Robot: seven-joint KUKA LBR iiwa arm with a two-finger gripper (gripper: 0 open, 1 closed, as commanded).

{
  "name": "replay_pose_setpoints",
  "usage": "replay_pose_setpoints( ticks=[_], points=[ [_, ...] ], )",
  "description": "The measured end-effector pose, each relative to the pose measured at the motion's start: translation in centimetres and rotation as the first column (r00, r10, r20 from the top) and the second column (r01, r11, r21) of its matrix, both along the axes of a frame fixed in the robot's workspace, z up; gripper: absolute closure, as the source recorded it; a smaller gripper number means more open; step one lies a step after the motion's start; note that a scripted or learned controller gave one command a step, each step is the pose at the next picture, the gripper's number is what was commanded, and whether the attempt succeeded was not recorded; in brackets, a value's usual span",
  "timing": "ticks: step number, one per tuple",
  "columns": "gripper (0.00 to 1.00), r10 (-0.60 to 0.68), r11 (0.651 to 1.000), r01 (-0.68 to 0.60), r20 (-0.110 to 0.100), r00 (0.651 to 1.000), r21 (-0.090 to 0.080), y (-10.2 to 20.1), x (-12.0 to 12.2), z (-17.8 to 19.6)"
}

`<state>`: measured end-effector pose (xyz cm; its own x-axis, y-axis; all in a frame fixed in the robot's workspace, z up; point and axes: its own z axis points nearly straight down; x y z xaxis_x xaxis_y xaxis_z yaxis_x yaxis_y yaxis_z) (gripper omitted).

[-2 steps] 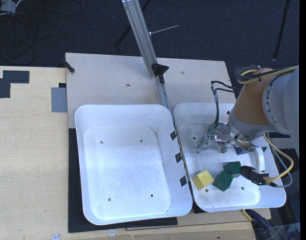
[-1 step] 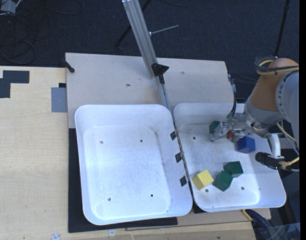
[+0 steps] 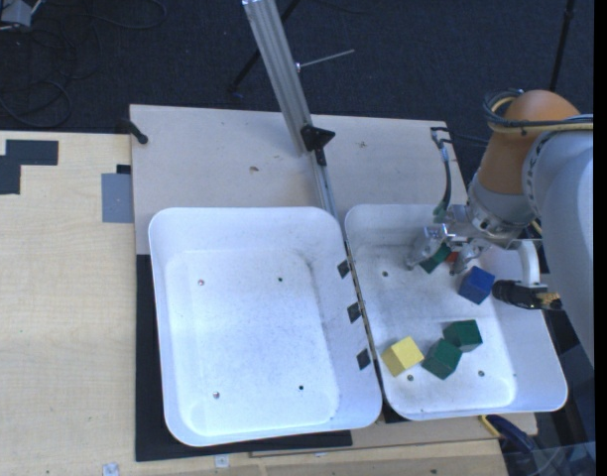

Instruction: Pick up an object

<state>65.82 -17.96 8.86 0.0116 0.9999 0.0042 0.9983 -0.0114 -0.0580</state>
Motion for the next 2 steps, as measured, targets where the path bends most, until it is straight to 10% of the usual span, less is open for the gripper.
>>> replay_pose_setpoints(
  ticks=[1, 2],
  points=[
    [1.0, 0.008, 1.0, -0.008, -0.003, 1.0, 0.001, 0.1, -0.1, 0.9],
    [1.0, 0.019, 1.0, -0.019, 0.062, 0.998, -0.001, 10.4, -1.4, 10.6]
  ],
)
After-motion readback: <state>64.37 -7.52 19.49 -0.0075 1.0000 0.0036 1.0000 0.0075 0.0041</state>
